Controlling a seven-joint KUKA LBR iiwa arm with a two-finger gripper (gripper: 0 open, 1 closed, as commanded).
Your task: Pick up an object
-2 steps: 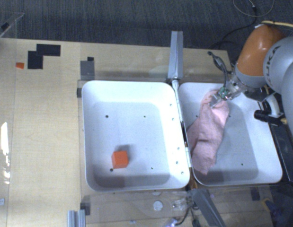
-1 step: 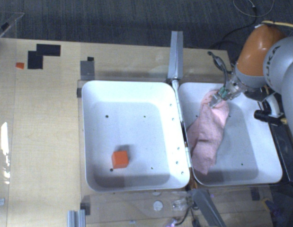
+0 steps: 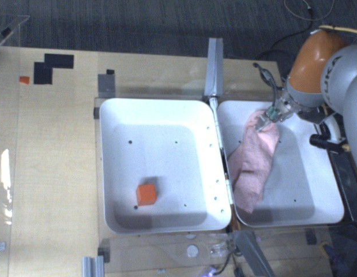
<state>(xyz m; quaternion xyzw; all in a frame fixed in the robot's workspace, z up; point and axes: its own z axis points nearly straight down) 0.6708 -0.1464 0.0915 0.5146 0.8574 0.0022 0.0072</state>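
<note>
- Fingers [image 3: 269, 120] of the gripper [image 3: 273, 118]: pinching the top edge of the soft pink cloth [image 3: 254, 160], which hangs from them in a long drape. Only a small bunch of fabric shows between them, so the hold looks shallow.
- Left of the surface [image 3: 51, 154]: pale wood, with black markers and one small orange tag near the far corner, all well apart from the work.
- Left shallow white bin [image 3: 109, 120]: a small orange cube [image 3: 146, 194] sits near its front, untouched and far from the fingers.
- Divider rail [image 3: 221, 154] between the bins: the cloth's left side hangs just beside it. Judged risk: the fabric drags or catches on the rail or the bin rim during any lift or sideways carry.
- Right shallow white bin [image 3: 305, 201]: the cloth's lower end appears to rest on or near the floor. Judged risk: the trailing weight pulls the pinched corner free, dropping the cloth.
- Grey arm with orange band [image 3: 316, 62]: reaches in from the right; a fast move would swing the drape and worsen both risks.
</note>
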